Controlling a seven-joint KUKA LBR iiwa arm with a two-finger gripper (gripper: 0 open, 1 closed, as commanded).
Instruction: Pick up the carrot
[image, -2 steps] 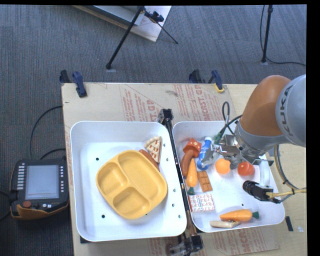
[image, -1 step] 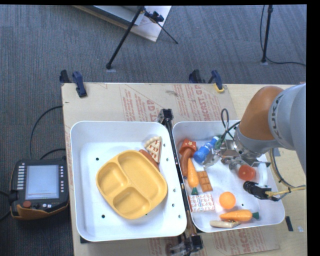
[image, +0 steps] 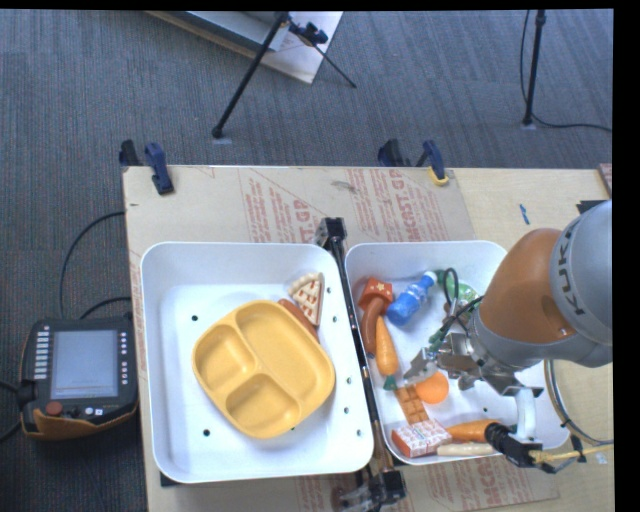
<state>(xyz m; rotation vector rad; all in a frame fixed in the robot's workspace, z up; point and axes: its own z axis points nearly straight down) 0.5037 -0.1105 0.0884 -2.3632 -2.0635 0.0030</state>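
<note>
The carrot (image: 385, 346) is a slim orange piece lying lengthwise near the left wall of the right bin (image: 490, 252). My gripper (image: 426, 364) hangs low over the middle of that bin, just to the right of the carrot's lower end and above an orange ball (image: 432, 388). Nothing visibly sits in the gripper. The grey and orange arm (image: 535, 300) covers the bin's right part.
Around the carrot lie a brown sausage (image: 369, 322), a blue bottle (image: 410, 298), a green item (image: 456, 290), a waffle piece (image: 408, 403), a red-white box (image: 420, 438) and a second orange piece (image: 470, 432). The left bin (image: 160, 300) holds a yellow divided plate (image: 262, 370) and a pizza slice (image: 309, 294).
</note>
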